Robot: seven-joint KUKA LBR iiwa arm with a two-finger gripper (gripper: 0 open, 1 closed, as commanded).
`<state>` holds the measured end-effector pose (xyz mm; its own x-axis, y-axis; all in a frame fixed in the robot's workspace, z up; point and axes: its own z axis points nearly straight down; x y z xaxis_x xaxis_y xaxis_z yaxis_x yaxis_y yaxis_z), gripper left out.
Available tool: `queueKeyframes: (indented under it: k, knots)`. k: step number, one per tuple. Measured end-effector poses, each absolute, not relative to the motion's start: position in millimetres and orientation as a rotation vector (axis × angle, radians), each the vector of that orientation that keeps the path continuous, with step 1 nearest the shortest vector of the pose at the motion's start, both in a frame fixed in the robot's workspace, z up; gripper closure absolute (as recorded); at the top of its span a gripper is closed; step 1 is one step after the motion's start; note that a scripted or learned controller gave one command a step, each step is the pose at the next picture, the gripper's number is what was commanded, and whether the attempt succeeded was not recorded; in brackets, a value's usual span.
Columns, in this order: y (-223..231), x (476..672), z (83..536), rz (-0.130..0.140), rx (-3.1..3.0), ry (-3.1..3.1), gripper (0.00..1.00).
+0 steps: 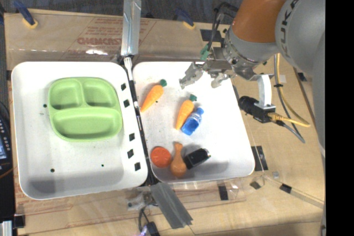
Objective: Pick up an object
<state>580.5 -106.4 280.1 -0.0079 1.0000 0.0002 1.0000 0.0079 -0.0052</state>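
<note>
Carrot [185, 113] below open fingers [189, 75].

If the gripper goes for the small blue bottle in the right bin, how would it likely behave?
The blue bottle lies on its side, so it would probably roll if nudged. It looks small and likely light. It rests against a toy carrot, which would probably shift too.

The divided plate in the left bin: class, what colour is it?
Light green. The divided plate shows plainly in the camera view.
</note>
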Motion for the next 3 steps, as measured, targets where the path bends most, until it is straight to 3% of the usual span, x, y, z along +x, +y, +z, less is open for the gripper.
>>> queueKeyframes:
  k: [1, 2, 3]
  knots:
    - [-106.4, 580.5, 280.1, 0.006, -2.21, -2.227, 0.0]
    - [-132.8, 554.7, 186.2, 0.007, -2.177, -2.258, 0.0]
    - [-144.5, 571.7, 91.4, 0.002, -2.083, -2.35, 0.0]
